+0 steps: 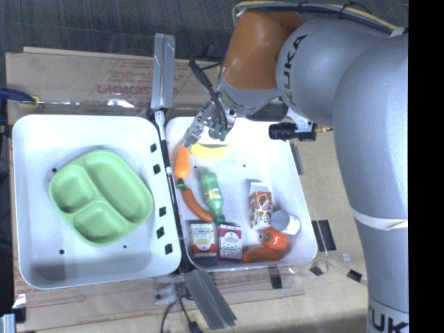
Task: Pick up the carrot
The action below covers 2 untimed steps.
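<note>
The carrot [182, 162] is a short orange piece with a green end, lying against the left wall of the right bin [305, 207], near its back. My gripper [207, 134] hangs just to the carrot's upper right, over a yellow banana [209, 151]. Its fingers stand open with nothing between them, and the left fingertip [191, 138] is close to the carrot's top end. The carrot lies free in the bin.
The right bin also holds a long orange-red pepper [194, 203], a green bottle [211, 194], two small boxes [216, 240], a carton [260, 208], a white cup [286, 222] and a red vegetable [267, 247]. A green divided plate [100, 196] sits in the left bin [35, 255].
</note>
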Each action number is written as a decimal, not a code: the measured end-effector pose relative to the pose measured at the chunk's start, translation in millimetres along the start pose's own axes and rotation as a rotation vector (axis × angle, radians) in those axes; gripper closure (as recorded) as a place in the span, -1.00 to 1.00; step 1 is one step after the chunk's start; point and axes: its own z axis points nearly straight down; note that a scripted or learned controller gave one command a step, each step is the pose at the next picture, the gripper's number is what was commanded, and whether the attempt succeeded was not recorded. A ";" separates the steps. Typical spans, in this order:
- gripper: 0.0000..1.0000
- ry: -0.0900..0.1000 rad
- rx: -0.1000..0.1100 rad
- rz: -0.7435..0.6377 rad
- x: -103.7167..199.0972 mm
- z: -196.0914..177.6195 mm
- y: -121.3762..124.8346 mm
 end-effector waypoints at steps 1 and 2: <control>1.00 0.006 0.002 -0.161 32.8 -4.4 33.3; 1.00 0.001 0.000 -0.099 62.7 -38.6 56.1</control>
